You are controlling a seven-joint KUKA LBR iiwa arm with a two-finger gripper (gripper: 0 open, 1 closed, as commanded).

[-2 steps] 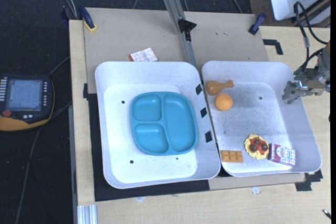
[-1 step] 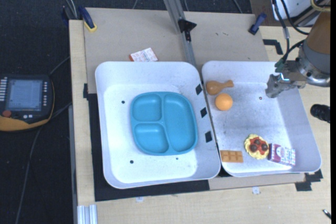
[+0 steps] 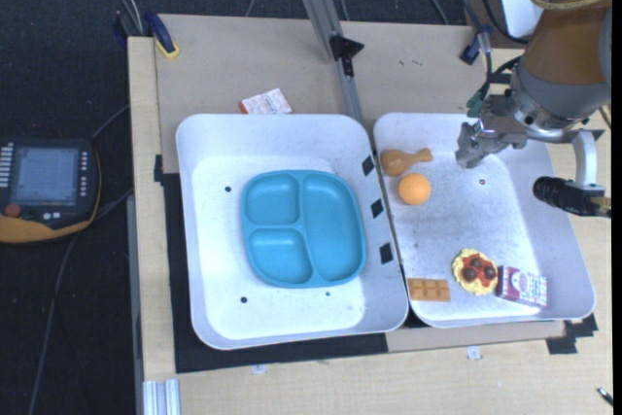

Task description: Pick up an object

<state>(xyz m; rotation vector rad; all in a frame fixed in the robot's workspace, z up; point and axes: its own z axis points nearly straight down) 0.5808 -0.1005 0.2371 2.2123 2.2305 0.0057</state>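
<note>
Step in hand: approach. You have the gripper [image 3: 473, 151] poised over the upper part of the right bin [image 3: 554, 248], nothing yet taken.
Nearest pick: the orange ball [image 3: 415, 190], with the tan drumstick-shaped toy [image 3: 402, 159] just above it; both lie near the bin's left wall, to the left of the gripper and apart from it.
Other stock, right bin: a small tart topped with dark berries [image 3: 474, 270], a tan cracker [image 3: 429, 289] and a small printed carton [image 3: 523, 287], all along the lower edge.
Left bin [image 3: 209, 199]: a blue divided plate [image 3: 302, 227].
Advice: centre yourself squarely over one item before you descend; the ball may roll, and the drumstick sits close to it, so keep clear of the wall.
Jaws: cannot tell how far open; no item is seen between them or touching them.
</note>
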